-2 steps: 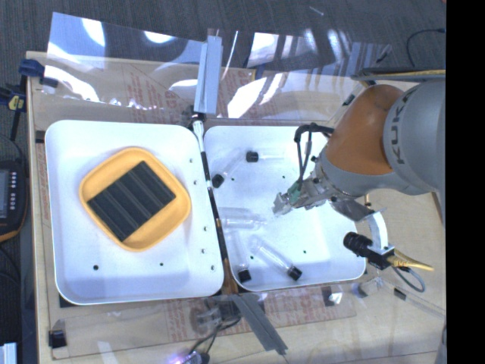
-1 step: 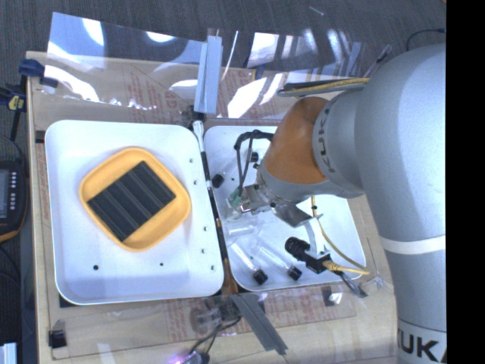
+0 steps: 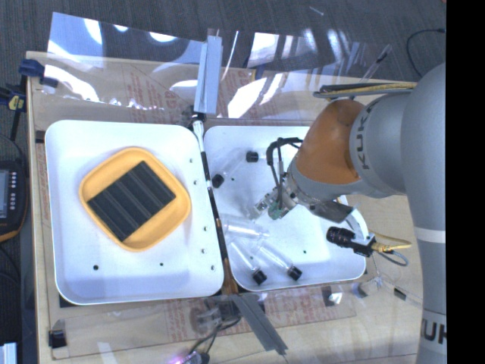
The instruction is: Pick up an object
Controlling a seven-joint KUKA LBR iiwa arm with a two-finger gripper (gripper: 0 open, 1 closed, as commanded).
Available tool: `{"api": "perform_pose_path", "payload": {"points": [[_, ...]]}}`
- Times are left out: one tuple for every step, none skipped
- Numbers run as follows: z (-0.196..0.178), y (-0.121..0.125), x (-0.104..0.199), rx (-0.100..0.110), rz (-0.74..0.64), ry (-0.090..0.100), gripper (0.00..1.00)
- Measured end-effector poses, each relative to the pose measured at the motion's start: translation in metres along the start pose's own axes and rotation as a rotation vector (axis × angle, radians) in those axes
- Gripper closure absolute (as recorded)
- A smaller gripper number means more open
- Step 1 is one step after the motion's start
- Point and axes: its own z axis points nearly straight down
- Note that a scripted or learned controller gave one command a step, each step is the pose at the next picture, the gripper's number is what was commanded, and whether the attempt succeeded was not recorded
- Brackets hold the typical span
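Top-down slanted view of a table [image 3: 144, 311] carrying 2 shallow white bins side by side. The left bin [image 3: 64, 218] holds 1 yellow tray [image 3: 165, 230] with a dark ribbed insert [image 3: 130, 196], lying diagonally near the bin's centre and well apart from the arm. The right bin [image 3: 318, 262] holds several clear tubes [image 3: 248, 237] scattered across its lower left part, 2 of them ending in black caps [image 3: 259, 277] close to the bottom rim. 2 further small black pieces [image 3: 251, 156] lie in the bin's upper left, 1 of them close to the wall shared with the left bin.

The arm [image 3: 386, 146] enters from the right of the frame and covers the bin's upper right. The gripper [image 3: 274, 205] sits low over the middle of the right bin; whether it is open or closed cannot be told. The nearest clear tubes lie just below and left of it. Bare floor shows at the lower right of this bin.
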Motion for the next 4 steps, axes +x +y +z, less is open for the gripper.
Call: {"api": "perform_pose_path", "payload": {"points": [[0.0, 0.045, 0.009, 0.001, 0.091, 0.001, 1.0], [0.001, -0.033, 0.003, 0.002, -0.154, 0.004, 1.0], [0.001, 0.028, 0.032, 0.001, 0.041, 0.001, 1.0], [0.001, -0.037, 0.031, 0.002, -0.228, 0.005, 1.0]]}}
